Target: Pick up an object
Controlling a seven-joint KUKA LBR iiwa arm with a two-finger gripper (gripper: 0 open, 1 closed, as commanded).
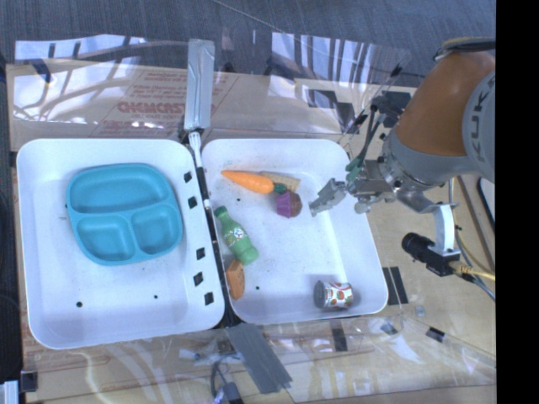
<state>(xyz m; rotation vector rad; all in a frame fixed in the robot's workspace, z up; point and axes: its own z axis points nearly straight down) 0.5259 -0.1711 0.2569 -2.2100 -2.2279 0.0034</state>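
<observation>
Tray (125, 213) in left bin (50, 310); bottle (236, 236), can (334, 295) in right bin (290, 255).

I work in a robotics lab, at a test bench (425, 314). Just below my gripper (327, 197) lies a shallow white bin (290, 303) with toy food (248, 181), a second bin (50, 297) farther from it, and clear plastic sheets (278, 70) stand beyond both.

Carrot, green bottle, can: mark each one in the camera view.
Carrot (248, 181): camera view, middle of its orange body.
Green bottle (238, 241): camera view, mid-body, below the neck.
Can (335, 295): camera view, on its side wall.
</observation>
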